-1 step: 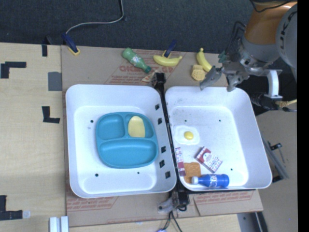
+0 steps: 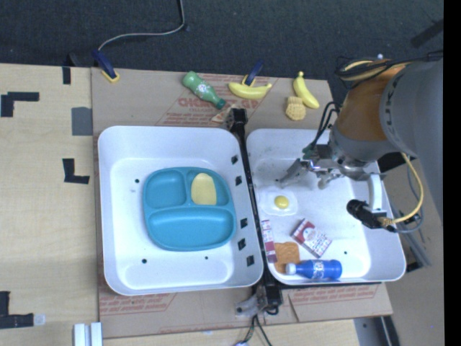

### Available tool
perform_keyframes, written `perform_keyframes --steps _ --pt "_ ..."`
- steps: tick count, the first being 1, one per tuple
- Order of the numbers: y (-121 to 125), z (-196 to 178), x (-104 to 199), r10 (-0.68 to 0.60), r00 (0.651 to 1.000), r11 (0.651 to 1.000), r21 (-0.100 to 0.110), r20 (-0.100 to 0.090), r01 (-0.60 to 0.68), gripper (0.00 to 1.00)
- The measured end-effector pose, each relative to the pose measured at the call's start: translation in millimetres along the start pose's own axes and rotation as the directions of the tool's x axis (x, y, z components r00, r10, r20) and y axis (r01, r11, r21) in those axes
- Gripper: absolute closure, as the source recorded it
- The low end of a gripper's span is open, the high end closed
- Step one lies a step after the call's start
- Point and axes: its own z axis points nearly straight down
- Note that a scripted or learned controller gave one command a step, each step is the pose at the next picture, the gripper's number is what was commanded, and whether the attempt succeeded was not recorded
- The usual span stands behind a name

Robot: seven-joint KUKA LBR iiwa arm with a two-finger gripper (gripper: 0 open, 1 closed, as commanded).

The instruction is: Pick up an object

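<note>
I see the end effector [image 2: 306, 173] in the right white bin [image 2: 374, 262], fingers spread, nothing betw. them. White-and-yellow fried-egg toy [image 2: 282, 203] lies just below it; blue plastic bottle [image 2: 315, 269] near front wall.

The arm [image 2: 389, 114] hides part of the right bin [image 2: 389, 262].

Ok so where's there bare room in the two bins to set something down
Left bin: bare floor rings the blue divided plate, widest along its near wall. Right bin: crowded near, around the fried egg, red carton and blue bottle; bare behind the gripper.
</note>
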Motion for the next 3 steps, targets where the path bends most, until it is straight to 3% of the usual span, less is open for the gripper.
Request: perform_keyframes --steps 1,2,3 --pt "-27.1 34.1 21.5 0.000 1.000 1.000 -0.003 0.000 0.000 0.00" --pt "-15.7 37.7 29.1 0.001 1.000 1.000 -0.007 0.002 0.000 0.00" --pt "-14.3 26.0 26.4 0.002 1.000 1.000 -0.012 0.007 -0.002 1.00"
